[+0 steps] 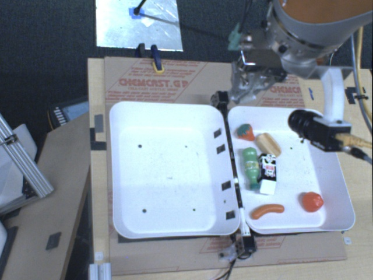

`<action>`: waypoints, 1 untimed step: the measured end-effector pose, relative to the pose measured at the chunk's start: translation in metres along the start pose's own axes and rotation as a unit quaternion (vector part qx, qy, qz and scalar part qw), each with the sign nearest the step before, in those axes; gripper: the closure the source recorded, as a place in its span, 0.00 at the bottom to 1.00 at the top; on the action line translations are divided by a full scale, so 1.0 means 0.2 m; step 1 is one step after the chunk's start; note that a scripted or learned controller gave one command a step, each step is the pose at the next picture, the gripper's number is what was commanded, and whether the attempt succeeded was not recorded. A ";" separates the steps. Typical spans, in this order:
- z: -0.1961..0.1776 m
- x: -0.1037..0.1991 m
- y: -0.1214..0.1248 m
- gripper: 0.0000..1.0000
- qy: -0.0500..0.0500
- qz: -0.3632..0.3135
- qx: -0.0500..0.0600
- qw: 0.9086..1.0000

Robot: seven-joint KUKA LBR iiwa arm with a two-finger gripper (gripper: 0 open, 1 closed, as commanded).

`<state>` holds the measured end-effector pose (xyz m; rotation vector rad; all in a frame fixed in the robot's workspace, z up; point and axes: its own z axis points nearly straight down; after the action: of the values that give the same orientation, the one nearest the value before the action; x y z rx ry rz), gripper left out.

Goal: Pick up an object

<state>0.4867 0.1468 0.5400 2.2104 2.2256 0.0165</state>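
The gripper (247, 89) hung above the far rim of the right bin (335, 174), near the divider; whether it was released or clenched could not be told. All the objects lay in that bin, nearer the camera than the gripper: a carrot-like piece (245, 132), a bread roll (268, 144), a green toy (251, 165), a black-and-white block (268, 172), an orange sausage (267, 211) and a red tomato (312, 201). Nothing sat in its grasp. The left bin (169, 168) lay beside.

A cardboard sheet (157, 80) is laid beneath two white bins (169, 112); a metal plate (139, 16) is seen beyond, aluminium framing (23, 162) at the left.
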 end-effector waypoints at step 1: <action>0.02 -0.27 0.10 1.00 -0.002 0.005 0.004 1.000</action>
<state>0.5068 0.0929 0.5351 2.2241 2.2150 0.0029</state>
